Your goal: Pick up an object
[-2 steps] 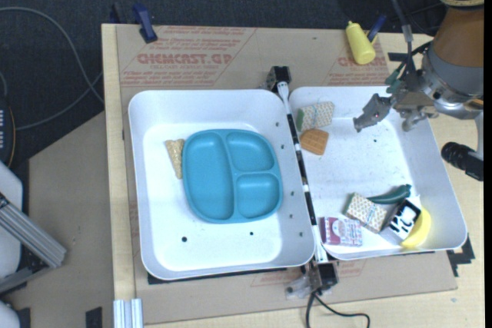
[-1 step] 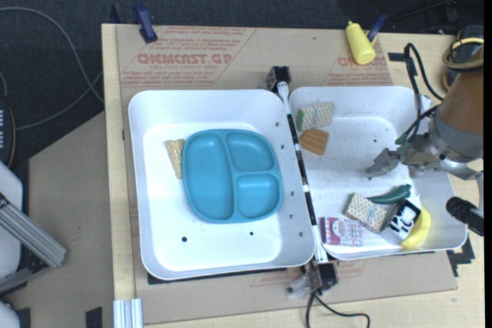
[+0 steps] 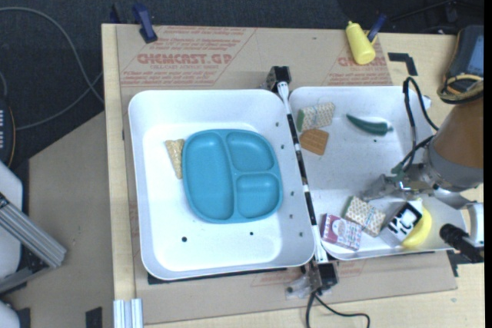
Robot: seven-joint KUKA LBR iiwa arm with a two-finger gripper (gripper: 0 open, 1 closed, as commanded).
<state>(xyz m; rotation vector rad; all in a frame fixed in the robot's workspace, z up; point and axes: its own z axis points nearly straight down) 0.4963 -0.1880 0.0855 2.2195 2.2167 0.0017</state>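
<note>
Along the front edge of the right bin: a pink packet, a checkered packet, a yellow banana with a black-and-white label. Just behind them hangs the end effector, low over the bin floor; how wide it stands, I cannot tell, and nothing is visibly held. Farther back: one brown cracker, one patterned packet, one green pepper. Two bins; the left bin carries one blue divided plate with a waffle piece at its left edge.

Blue divided plate in the left bin; tool low over the right bin, near a checkered block
</note>
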